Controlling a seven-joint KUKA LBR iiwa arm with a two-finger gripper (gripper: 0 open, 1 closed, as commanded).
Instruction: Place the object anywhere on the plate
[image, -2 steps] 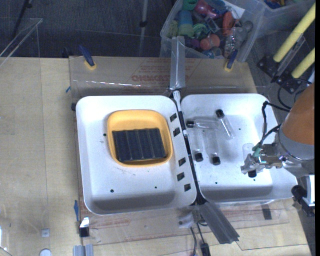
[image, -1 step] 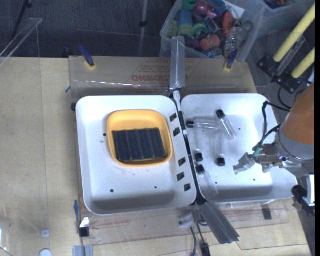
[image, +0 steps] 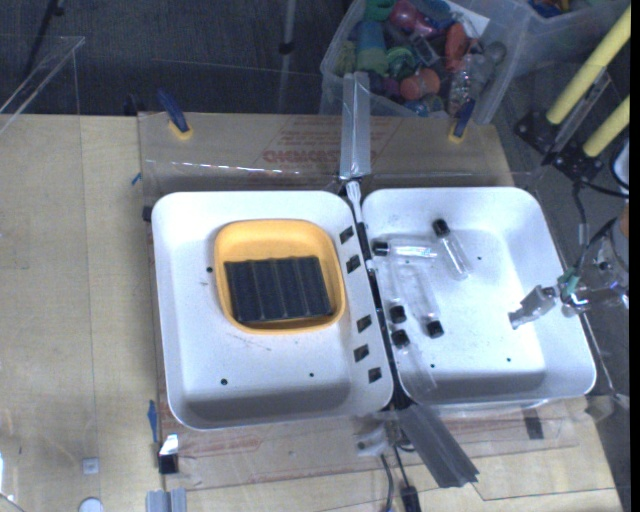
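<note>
From where I stand, the black ridged object (image: 278, 289) already lies on the yellow plate (image: 232, 246) in the left bin (image: 180, 330), while the tool (image: 527, 310) over the right bin (image: 500, 215), its grip impossible to tell, might sweep across and knock it off.

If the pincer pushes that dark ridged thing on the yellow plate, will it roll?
Probably not: the dark ridged object lies flat and broad on the yellow plate, so it would likely slide. Its straight edges suggest it is stiff.
</note>
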